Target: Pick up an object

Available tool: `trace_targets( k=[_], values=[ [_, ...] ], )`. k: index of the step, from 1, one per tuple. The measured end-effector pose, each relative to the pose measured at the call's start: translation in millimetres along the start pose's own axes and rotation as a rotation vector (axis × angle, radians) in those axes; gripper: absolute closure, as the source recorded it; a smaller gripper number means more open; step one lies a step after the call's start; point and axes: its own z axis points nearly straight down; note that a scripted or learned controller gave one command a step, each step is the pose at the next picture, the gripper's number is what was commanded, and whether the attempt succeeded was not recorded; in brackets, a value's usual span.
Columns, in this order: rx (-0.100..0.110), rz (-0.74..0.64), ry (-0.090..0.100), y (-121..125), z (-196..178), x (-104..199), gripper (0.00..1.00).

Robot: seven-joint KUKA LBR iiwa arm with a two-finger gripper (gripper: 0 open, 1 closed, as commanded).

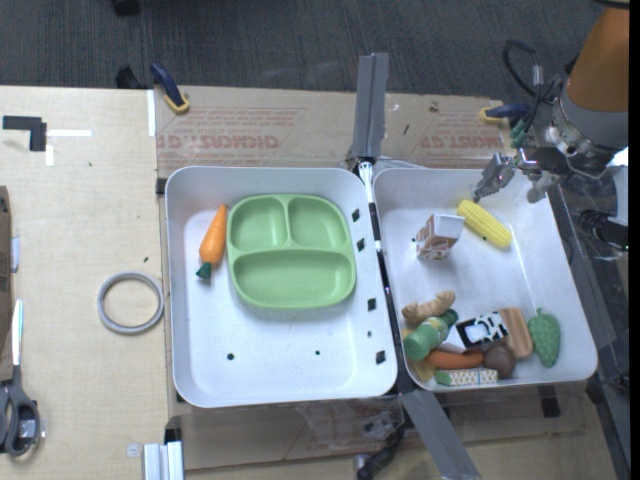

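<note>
The pincer [520,176] is hanging with its fingers spread apart, gripping nothing, over the right bin [560,268] at its far edge. Just beside it a bumpy yellow corn cob [485,222] is lying next to a small carton [439,236]. Plastic food toys [470,340] are crowding the near corner. In the left bin [290,368], a smooth green divided plate [292,251] is sitting beside a carrot [212,236].

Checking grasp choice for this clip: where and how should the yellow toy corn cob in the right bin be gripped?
Probably across the middle of the yellow toy corn cob, coming straight down, fingers closing across its narrow width. It lies flat and slanted, apart from the small white carton. The gripper hangs just above it.
</note>
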Motion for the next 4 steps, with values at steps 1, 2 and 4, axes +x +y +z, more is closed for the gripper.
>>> trace_targets(
  k=[1, 2, 4],
  values=[
    [-0.002, -0.073, 0.0, 39, 78, -27, 0.0],
    [-0.004, -0.047, -0.001, 38, 156, -49, 0.0],
    [-0.005, -0.065, -0.001, 42, 45, -11, 1.0]
  ],
)
